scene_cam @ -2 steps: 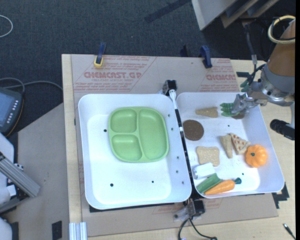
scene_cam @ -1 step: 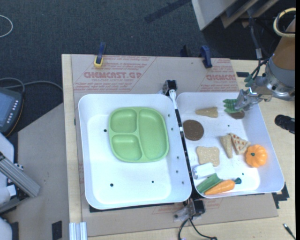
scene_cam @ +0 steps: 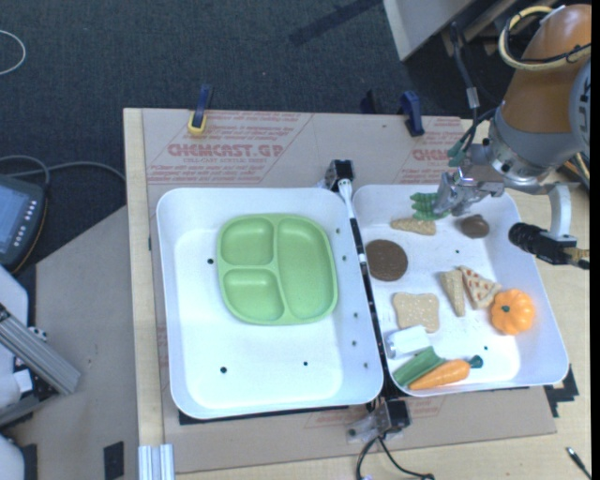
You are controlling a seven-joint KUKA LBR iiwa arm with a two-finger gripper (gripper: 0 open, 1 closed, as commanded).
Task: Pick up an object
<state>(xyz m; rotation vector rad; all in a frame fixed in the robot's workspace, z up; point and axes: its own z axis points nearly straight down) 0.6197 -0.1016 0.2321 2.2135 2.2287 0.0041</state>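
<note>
Reaching from the right, arm (scene_cam: 539,103) low over right bin (scene_cam: 539,361)

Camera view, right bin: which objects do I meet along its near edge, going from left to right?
White block → green vegetable → carrot → small pumpkin.

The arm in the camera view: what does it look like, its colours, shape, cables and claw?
The arm is a thick, rounded grey body with a glossy orange band above the wrist. A yellowish cable loops beside the band, and dark cables run down its left side. It ends in a small metallic silver claw, with a black cylindrical part on a pale bracket sticking out nearby.
</note>
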